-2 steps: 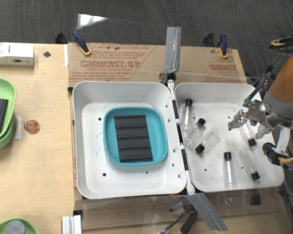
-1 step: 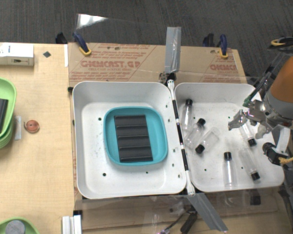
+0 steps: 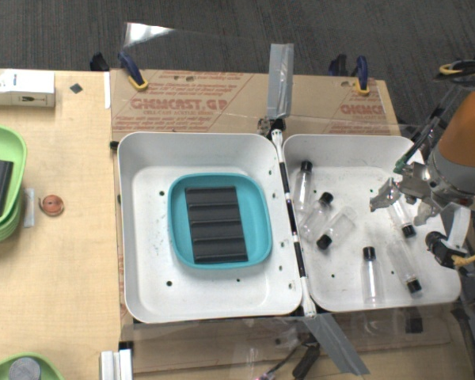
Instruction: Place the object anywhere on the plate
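Note:
A teal plate (image 3: 179, 220) lies in the left white bin (image 3: 142, 291), with a dark ridged insert (image 3: 215, 224) in its middle. Several clear vials with black caps are scattered in the right bin (image 3: 340, 295): one (image 3: 303, 184) by the divider, one (image 3: 334, 230) near the centre, one (image 3: 370, 274) toward the front. My gripper (image 3: 393, 196) hangs over the right side of that bin, below the orange band (image 3: 465, 137). A black-capped vial (image 3: 408, 229) lies just in front of it. Nothing rests on the plate besides the insert.
Another vial (image 3: 409, 274) lies at the right bin's front right. Cardboard (image 3: 190, 101) with blue clamps backs the bins. On the wooden bench to the left sit a green tray (image 3: 4, 184), a white box (image 3: 20, 88) and a small brown disc (image 3: 52, 205).

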